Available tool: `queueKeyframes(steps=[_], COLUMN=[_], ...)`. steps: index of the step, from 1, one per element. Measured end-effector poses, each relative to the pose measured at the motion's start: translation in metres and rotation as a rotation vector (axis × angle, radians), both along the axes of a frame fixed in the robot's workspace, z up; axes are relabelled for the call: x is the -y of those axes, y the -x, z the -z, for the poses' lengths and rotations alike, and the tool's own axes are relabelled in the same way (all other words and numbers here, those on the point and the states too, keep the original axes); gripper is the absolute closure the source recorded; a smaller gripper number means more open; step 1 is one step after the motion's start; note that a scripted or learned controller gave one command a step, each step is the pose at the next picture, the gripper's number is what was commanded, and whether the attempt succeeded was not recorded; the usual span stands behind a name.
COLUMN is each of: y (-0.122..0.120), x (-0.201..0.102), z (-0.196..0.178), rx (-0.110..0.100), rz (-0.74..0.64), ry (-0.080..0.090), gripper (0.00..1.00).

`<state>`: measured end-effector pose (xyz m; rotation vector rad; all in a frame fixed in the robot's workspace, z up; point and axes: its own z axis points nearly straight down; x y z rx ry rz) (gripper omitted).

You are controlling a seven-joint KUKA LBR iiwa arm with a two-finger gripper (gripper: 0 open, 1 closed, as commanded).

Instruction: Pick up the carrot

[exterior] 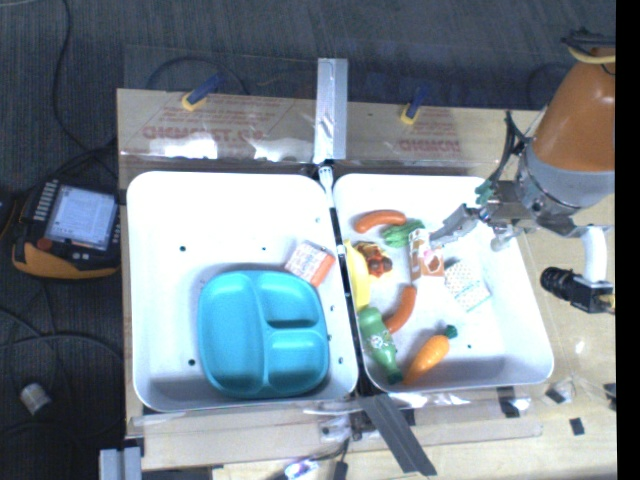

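– Gripper on the grey arm with the orange band (455, 221): can you see it? It hangs over the right white bin (520, 298), near that bin's far right corner.

– Yes. Are its two fingers apart or together?

– I cannot tell. They look like one thin dark point from up here, and nothing sits between them.

– Where is the small orange toy carrot with the green top (429, 354)?

– Down by the near edge of the right bin, lying tilted, its green top pointing to the far right. It is well apart from the gripper.

– What lies beside it?

– A green plastic bottle (378, 341) is just to its left, by the wall between the bins. A long red-orange sausage shape (401, 309) lies a bit farther in. A yellow banana toy (358, 278) lies along that same wall.

– And near the gripper?

– A little white and red carton (429, 256) and a flat dotted white packet (466, 286). At the far edge there is another red-orange sausage shape (380, 219).

– What is in the left white bin (170, 268)?

– A blue plastic tray with three sections (263, 333) by the near edge, and a small orange and white box (308, 262) touching its far right corner.
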<state>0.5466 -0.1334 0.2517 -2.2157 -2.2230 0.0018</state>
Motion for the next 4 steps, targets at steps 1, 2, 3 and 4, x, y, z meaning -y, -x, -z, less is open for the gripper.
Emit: queueKeyframes(steps=[1, 2, 3, 4], y=[0.048, 0.060, 0.058, 0.058], x=[0.011, 0.009, 0.007, 0.007], z=[0.101, 0.162, 0.151, 0.151], rx=[0.000, 0.011, 0.017, 0.016], rz=[-0.152, -0.474, -0.474, -0.474], ry=[0.000, 0.003, 0.003, 0.002], gripper=[0.00, 0.00, 1.00, 0.00])
